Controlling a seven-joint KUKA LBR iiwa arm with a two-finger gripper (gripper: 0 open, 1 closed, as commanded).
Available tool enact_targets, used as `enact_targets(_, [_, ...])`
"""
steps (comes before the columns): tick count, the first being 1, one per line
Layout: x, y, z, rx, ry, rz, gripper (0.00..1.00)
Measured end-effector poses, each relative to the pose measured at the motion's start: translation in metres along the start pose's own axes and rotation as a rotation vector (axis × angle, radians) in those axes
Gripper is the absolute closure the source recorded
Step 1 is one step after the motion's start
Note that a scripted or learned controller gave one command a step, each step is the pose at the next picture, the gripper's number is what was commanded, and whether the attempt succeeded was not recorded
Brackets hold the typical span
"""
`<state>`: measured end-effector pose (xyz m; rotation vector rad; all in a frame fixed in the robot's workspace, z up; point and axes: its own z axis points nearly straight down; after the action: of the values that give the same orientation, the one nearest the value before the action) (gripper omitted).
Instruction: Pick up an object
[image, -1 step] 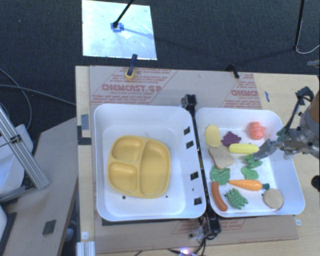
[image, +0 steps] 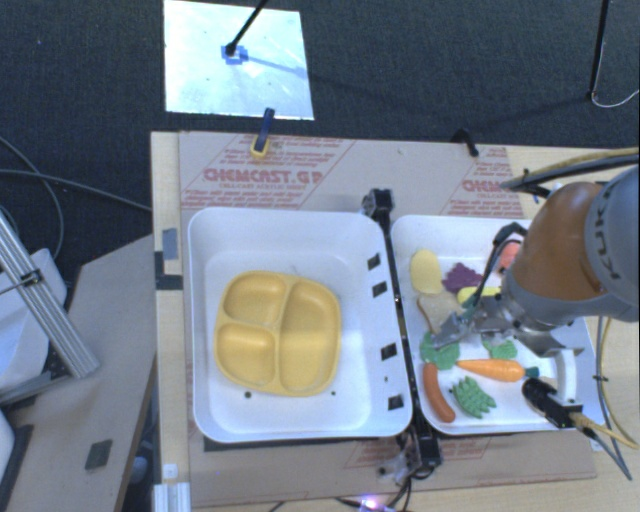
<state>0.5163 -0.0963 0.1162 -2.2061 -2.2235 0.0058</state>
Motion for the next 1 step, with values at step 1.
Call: enact_targets(1, [-0.0074, -0.0312, 0.0342, -0.006, -0.003, 0.009, 0.0])
